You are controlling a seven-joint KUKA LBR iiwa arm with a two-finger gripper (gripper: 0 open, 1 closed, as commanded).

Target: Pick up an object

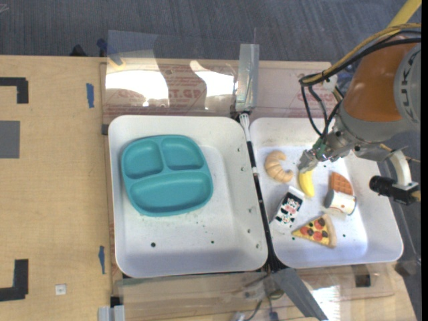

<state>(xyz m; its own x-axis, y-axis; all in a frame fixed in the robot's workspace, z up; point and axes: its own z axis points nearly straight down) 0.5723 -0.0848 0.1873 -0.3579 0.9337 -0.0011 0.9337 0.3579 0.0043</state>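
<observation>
Gripper (311, 160) is hovering, fingers parted and grasping nothing, directly over the small yellow plastic banana (306, 182) lying in the right white bin (384, 243), apparently aligning for a pick.

teal tray (167, 174): smooth matt plastic | bins (194, 246): white plastic, speckled | bench (53, 199): matt wood board

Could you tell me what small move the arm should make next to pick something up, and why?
Probably lower the pincer straight down onto the banana. It hangs just above the banana's upper end in the right bin, and the croissant on one side and the toast slice on the other lie a little apart, leaving room.
</observation>
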